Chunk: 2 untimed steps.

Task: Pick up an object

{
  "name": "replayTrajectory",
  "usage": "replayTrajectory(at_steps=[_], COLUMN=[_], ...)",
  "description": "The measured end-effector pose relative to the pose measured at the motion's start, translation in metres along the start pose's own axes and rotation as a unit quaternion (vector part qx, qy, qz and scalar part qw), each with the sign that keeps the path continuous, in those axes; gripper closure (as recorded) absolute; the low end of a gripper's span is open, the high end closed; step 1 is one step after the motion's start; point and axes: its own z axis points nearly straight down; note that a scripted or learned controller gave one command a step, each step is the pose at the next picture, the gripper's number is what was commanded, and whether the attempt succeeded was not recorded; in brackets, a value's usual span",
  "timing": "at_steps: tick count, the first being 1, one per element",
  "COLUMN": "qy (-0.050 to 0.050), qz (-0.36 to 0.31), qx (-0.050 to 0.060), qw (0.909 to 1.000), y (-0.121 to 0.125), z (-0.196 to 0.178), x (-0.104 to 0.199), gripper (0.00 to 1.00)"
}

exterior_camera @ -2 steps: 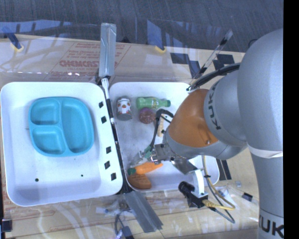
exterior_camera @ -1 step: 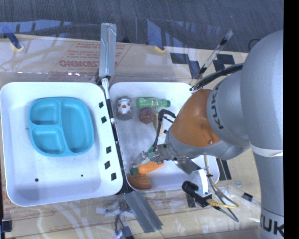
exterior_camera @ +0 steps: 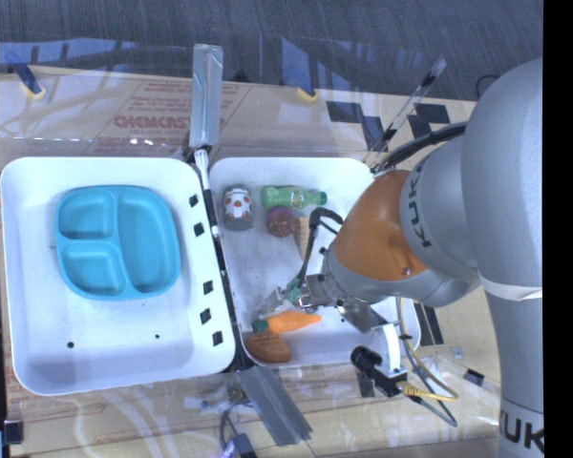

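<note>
Two white bins (exterior_camera: 19, 284) sit on our bench. We see the grey arm (exterior_camera: 477, 218) bend low, its gripper (exterior_camera: 301, 297) over the carrot (exterior_camera: 294, 322); we cannot tell its grip.

light: pretty even, bright overhead | glare: streaks on clear sheet (exterior_camera: 267, 74) up top | shadows: soft | focus: slightly soft all over

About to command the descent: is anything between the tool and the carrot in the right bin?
Nothing visible. The tool sits right above the carrot; the brown piece lies beside the carrot's near end, not in the path.
</note>
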Motion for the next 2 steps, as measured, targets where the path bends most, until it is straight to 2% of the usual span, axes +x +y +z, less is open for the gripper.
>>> replayTrajectory(at_steps=[2], qy=[0.0], qz=[0.018], qx=[0.0], qw=[0.9998], y=[0.0007], z=[0.0001], x=[0.007], gripper=[0.0])
